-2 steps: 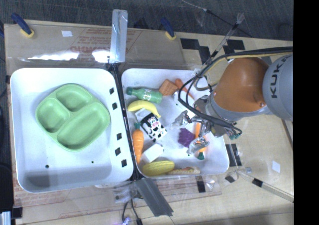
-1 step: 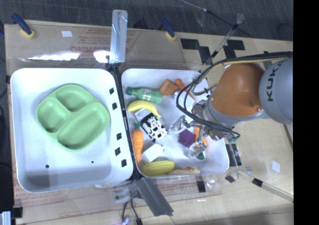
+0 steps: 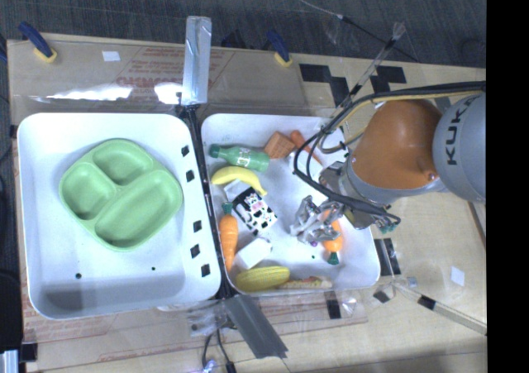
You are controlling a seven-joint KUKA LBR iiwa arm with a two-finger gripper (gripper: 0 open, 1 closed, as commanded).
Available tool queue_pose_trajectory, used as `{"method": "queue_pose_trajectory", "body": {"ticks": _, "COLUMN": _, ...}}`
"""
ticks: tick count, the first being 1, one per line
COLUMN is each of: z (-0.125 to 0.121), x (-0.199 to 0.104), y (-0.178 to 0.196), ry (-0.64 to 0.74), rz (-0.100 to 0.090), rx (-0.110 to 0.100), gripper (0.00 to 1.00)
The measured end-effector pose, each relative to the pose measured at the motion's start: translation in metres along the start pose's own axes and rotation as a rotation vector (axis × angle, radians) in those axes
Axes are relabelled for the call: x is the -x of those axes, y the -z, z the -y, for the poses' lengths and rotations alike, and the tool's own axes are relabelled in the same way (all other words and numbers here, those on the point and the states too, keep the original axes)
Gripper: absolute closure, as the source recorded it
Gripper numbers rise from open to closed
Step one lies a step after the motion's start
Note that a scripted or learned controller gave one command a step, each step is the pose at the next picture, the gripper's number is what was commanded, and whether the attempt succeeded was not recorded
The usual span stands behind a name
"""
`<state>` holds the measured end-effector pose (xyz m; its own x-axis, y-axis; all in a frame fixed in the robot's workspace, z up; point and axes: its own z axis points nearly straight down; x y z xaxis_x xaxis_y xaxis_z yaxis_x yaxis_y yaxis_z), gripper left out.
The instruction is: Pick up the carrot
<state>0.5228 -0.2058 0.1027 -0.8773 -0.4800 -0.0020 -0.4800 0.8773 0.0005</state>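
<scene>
End effector (image 3: 316,225) sits low in the right bin (image 3: 364,268), on a small carrot (image 3: 332,246) near the right wall; can't tell whether anything's gripped. Second carrot (image 3: 228,236) lies against the left wall. Risks: wall blocks a finger, or cable (image 3: 307,156) snags. Open floor mid-bin.

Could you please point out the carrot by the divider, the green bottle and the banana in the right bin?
carrot (image 3: 228,235): camera view, middle of its orange body.
green bottle (image 3: 241,156): camera view, its body.
banana (image 3: 237,178): camera view, middle of its curve.
</scene>
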Motion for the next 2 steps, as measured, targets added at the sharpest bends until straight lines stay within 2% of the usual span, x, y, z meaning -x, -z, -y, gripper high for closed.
{"method": "queue_pose_trajectory", "body": {"ticks": 1, "z": 0.0, "x": 0.0, "y": 0.0, "ry": 0.0, "rz": -0.001, "rx": 0.0, "gripper": 0.0}}
{"method": "queue_pose_trajectory", "body": {"ticks": 2, "z": -0.001, "x": 0.002, "y": 0.01, "ry": 0.004, "rz": 0.003, "rx": -0.002, "gripper": 1.0}}
